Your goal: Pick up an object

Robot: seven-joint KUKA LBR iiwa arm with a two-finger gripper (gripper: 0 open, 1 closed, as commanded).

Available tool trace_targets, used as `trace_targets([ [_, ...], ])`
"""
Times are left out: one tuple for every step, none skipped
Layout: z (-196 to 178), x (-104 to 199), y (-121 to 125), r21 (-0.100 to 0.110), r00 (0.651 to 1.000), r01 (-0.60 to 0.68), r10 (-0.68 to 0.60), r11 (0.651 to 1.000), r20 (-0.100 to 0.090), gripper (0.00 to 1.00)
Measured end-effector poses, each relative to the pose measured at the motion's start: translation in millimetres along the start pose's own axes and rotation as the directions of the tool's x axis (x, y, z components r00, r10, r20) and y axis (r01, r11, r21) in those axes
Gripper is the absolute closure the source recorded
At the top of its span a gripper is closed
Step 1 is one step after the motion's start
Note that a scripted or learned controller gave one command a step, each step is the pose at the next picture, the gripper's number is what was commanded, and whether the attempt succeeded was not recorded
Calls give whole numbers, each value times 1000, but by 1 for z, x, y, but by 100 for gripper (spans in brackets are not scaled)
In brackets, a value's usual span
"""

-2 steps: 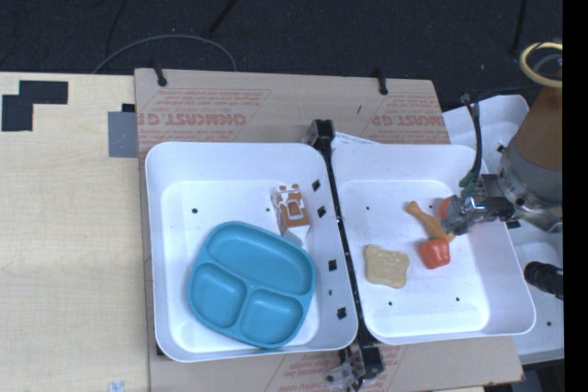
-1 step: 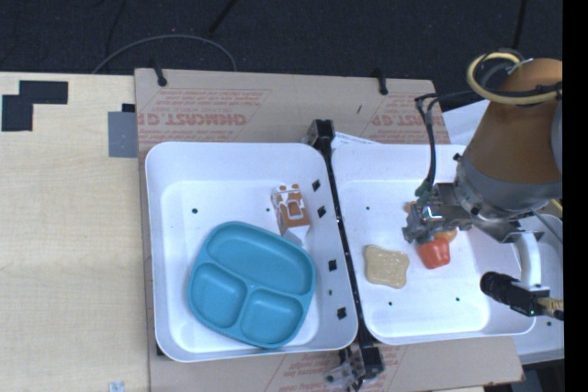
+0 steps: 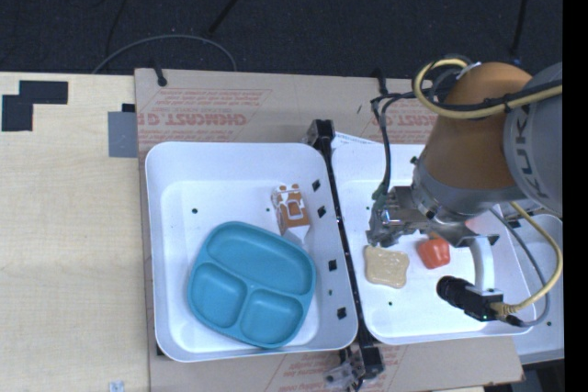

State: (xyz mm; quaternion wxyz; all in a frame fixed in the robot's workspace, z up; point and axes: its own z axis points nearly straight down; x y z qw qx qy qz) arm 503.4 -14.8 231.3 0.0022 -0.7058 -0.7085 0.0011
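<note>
So here's where I'm at: my pincer is down inside the right bin, close to the wall it shares with the left bin. From this angle I honestly can't tell whether the pincer is apart or together, my own wrist covers too much of it. Nothing visibly sits in it.

Closest thing to grab is a flat beige piece, lying on the bin floor just below the pincer in the view. It's right up against the tip, but I can't tell if it's touching. A small red block sits just beside the pincer on the side away from the divider, tucked partly under my wrist, and it's very near the beige piece.

Across the divider from the pincer, in the left bin, there's a little orange-and-white toy, roughly level with the pincer and near the shared wall. Further from the pincer and lower in the view is a blue divided plate with three compartments, lying flat and taking up a good chunk of that bin.

Both bins rest on a cardboard sheet with red print, and that lies on the pale wooden worktop.
</note>
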Motion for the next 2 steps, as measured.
trace_targets([
  [12,50,-9,1,1000,-2,2,1000,1,100],
  [6,110,-23,0,1000,2,-2,1000,0,100],
])
